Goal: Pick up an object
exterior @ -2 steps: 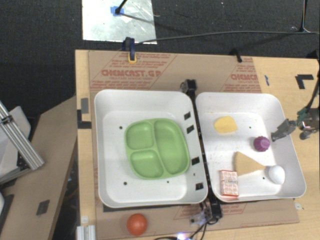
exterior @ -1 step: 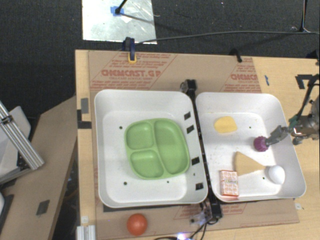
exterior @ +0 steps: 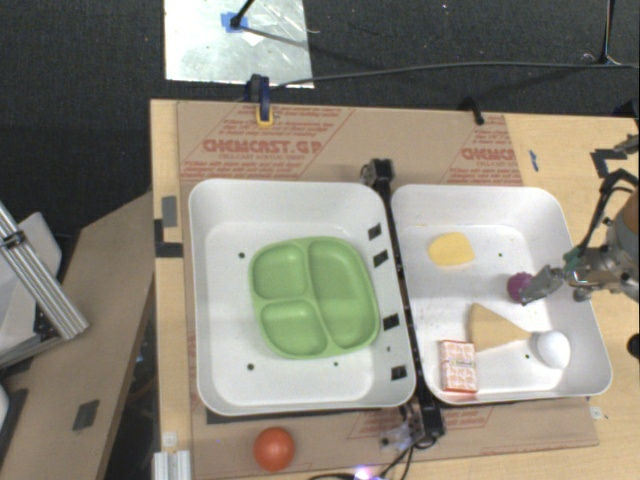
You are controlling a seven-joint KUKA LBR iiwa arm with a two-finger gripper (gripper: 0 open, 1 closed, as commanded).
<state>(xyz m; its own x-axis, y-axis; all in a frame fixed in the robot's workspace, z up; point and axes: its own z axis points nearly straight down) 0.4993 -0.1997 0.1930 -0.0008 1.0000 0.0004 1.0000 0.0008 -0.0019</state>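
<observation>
Gripper (exterior: 545, 283) sits low at the right side of the right bin (exterior: 500, 200), reaching in from the right edge of the view. Jaws point leftward, toward the bin's middle. Their opening cannot be read from this angle: the tip is small and blurred, so whether anything sits between them I cannot tell.

Nearest candidate: small purple object (exterior: 518, 287), roundish, lying just to the left of the jaw tips, touching or nearly touching them. Contact versus a thin gap cannot be resolved. No clear long axis on it, so approach angle should matter little; what matters is that it lies on the far (left) side of the tips, along the line the arm points.

Other items in the same bin:
- yellow disc (exterior: 451, 249), up and left, well apart from the jaws
- tan wedge (exterior: 493, 326), below and left of the purple object, near it
- white egg-shaped object (exterior: 549, 348), below the gripper, beside the wedge's right end
- small red-and-white carton (exterior: 458, 366), near the bin's lower left corner

Left bin (exterior: 215, 268) holds a green divided plate (exterior: 313, 297); an orange ball (exterior: 274, 448) rests on the desk (exterior: 400, 138) in front of it. Both well away.

Judgement: the purple object is the likely target. The wedge close below may interfere if the jaws spread that way.
</observation>
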